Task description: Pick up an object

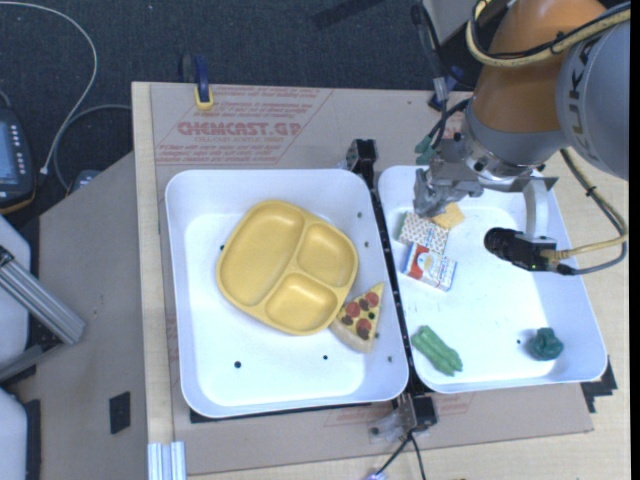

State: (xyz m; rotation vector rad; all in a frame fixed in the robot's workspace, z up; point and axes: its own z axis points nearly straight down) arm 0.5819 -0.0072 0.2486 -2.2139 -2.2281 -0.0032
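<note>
A cardboard-topped bench (pixel 150 268) on a dark floor carries two shallow white bins side by side. Nearest the camera in the right bin (pixel 585 353) lie a green pod-shaped toy (pixel 437 350) and, at the near right corner, a small dark green lump (pixel 546 344). In the left bin (pixel 190 298) a toy pizza slice (pixel 361 316) touches the near right edge of a yellow divided plate (pixel 288 265). Farther back in the right bin, a small printed packet (pixel 428 264) lies near the left wall, with a checkered piece (pixel 424 232) just beyond it and a yellow cracker (pixel 449 215) beside that. The gripper (pixel 432 200) hangs over these at the far left of the right bin; I cannot tell its opening or whether it grips anything.
</note>
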